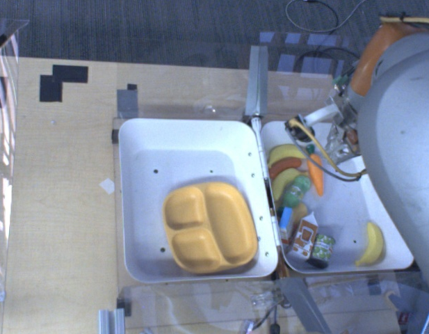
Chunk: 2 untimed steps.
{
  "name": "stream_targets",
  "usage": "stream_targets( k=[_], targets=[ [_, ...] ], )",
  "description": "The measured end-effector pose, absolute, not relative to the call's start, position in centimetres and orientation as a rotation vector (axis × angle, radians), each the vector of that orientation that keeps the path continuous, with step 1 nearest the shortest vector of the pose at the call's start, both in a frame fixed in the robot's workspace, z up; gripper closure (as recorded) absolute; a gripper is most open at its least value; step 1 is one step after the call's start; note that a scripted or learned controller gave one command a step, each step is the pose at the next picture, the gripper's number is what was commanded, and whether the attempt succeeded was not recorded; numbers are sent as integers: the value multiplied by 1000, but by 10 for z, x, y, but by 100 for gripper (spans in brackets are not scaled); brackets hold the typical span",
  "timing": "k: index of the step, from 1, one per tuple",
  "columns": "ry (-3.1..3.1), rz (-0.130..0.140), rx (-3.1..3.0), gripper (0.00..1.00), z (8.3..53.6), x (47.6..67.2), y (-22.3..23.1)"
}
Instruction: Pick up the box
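- The two white bins [131, 186] looked like smooth, slightly glossy plastic.
- The yellow divided tray [209, 225] was smooth, satin plastic.
- The desk [61, 186] had a pale, matt wood-like surface.
- The small box [304, 236] appeared to be printed cardboard.
- The arm's grey shell [402, 138] was smooth and matt.

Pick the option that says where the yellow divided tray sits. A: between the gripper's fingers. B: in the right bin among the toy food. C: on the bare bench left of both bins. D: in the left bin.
D: the yellow divided tray lies on the floor of the left bin, apart from the toy food in the right bin.
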<state>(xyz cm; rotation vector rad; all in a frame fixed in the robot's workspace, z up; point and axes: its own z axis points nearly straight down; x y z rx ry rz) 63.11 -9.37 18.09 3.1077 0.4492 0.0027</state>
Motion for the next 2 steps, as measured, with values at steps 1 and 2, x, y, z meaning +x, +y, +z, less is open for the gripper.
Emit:
stream_targets(
  k=[1, 2],
  targets=[
    [471, 9, 3103, 100, 193, 633, -91],
    [491, 15, 3099, 100, 204, 635, -88]
  ],
)
